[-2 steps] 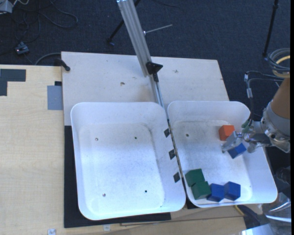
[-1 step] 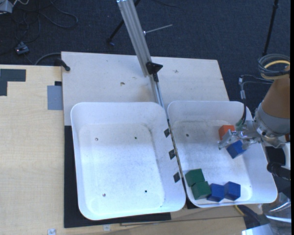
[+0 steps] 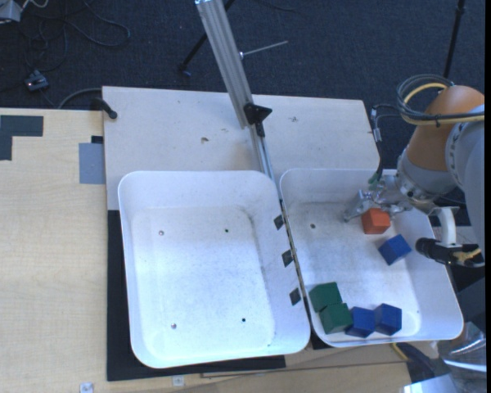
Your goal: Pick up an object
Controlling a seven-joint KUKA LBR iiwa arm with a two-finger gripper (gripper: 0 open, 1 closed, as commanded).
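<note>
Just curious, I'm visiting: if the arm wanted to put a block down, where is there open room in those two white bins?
The left bin is open floor throughout. In the right bin, the far-left floor is bare; the near edge is crowded with green blocks and blue blocks.

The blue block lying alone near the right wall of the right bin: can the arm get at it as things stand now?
Probably yes. The blue block lies free on the bin floor, apart from the orange block beside the gripper, and nothing covers it. The bin wall is near, which may crowd the jaws.

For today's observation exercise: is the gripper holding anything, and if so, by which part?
It cannot be told. The gripper is low in the right bin, right beside the orange block, but the view does not show the block between its fingers.
</note>
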